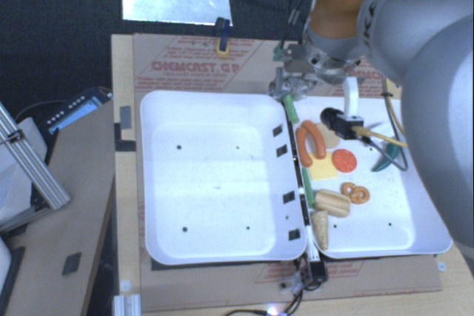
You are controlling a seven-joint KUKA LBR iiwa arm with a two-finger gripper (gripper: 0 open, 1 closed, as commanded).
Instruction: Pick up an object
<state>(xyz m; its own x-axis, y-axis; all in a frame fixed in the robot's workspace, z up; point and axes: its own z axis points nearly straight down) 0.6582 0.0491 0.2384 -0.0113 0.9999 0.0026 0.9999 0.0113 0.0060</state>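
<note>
Far left of the frame we see a metal rail [29, 166] and a dark handset [78, 106], both off the cardboard sheet [200, 63]. Left bin [215, 189]: wide plain white floor, rounded rim all round, lots of room inside. Its right rim meets the right bin [385, 229] along the middle seam, which has black clips [282, 152] on it.

Gripper [290, 85] sits at the top of that seam, upper middle of the frame, over the bins' far rims. We cannot tell how far it is open or whether it has hold of anything. Just below it a green stick [291, 112] lies along the seam.

The right bin's things crowd its left half. Orange sausage [311, 143] is near the seam, with a yellow cheese slice [322, 171] below it. Bread roll [332, 203] and a paler bread piece [320, 228] sit lower, tight to the seam. Red disc [344, 160] touches the cheese, and the pretzel [358, 194] is just right of the roll. Teal-green piece [389, 157] lies further right. That bin's lower right floor is open. Grey arm [422, 33] covers the upper right.
</note>
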